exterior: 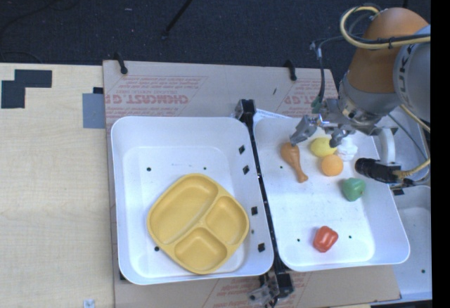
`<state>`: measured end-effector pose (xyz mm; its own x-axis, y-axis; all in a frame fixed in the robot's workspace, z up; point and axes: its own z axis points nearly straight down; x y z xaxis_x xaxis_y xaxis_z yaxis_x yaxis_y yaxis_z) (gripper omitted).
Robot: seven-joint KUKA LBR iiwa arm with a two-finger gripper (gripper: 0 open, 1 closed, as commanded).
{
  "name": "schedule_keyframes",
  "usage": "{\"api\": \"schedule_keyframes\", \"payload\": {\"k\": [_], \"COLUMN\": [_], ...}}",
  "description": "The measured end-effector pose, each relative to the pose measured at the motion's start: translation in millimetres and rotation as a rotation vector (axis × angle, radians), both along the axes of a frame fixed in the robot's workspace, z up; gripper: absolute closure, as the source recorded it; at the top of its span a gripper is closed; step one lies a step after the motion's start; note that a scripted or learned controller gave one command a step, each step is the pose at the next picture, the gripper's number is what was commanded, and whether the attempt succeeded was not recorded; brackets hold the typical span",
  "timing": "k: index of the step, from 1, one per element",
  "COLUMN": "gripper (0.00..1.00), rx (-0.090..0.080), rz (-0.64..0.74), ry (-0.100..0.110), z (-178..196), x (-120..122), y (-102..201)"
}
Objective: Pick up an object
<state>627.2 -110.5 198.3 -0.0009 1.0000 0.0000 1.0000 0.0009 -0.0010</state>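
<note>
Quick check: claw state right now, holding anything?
Claw: open, fingers spread above the yellow lemon-like toy in the right bin, nothing between them.

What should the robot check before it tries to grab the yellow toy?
1. Gripper fingers spread apart: ok, they stand open.
2. Gripper above the yellow toy: ok, the toy sits just below the fingers.
3. Toy between the fingers: not ok, nothing held yet.
4. Room around the toy: not ok, the orange ball and a white piece crowd it.
5. Drumstick out of the way: cannot tell, it lies close to the left finger.
6. Yellow tray away in the left bin: ok.
</note>
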Motion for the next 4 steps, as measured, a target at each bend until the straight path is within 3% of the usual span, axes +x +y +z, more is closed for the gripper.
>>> {"api": "schedule_keyframes", "payload": {"k": [2,3,4], "gripper": [0.00,0.00,1.00], "rx": [0.001,0.001,0.001], "rz": [-0.002,-0.004,-0.007], "ry": [0.006,0.003,0.005], "z": [-107,-111,-101], "x": [-2,-2,-3], "y": [1,2,1]}}
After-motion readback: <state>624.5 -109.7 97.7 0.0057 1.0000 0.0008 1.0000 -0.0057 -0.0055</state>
